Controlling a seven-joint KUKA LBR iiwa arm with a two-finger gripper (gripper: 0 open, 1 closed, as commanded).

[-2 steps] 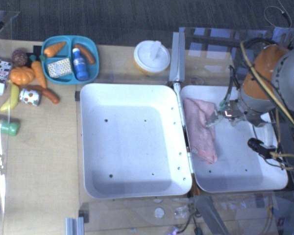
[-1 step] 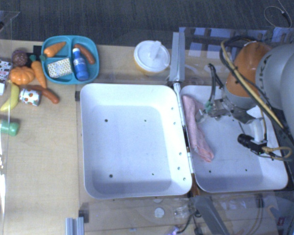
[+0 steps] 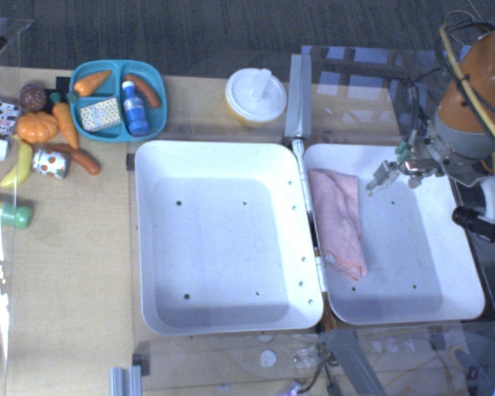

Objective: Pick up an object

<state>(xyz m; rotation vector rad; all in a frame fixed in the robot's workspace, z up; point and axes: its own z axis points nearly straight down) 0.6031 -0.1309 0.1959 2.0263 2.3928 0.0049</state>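
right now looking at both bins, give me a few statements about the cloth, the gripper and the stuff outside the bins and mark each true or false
1. The pink cloth lies in the right bin. True.
2. The cloth is clamped between the fingers of the gripper. False: the gripper hangs over the right bin, apart from the cloth, with nothing between its fingers.
3. A blue bottle lies in the teal divided plate. True.
4. The white lidded cup stands inside the left bin. False: it stands on the bench behind the bins.
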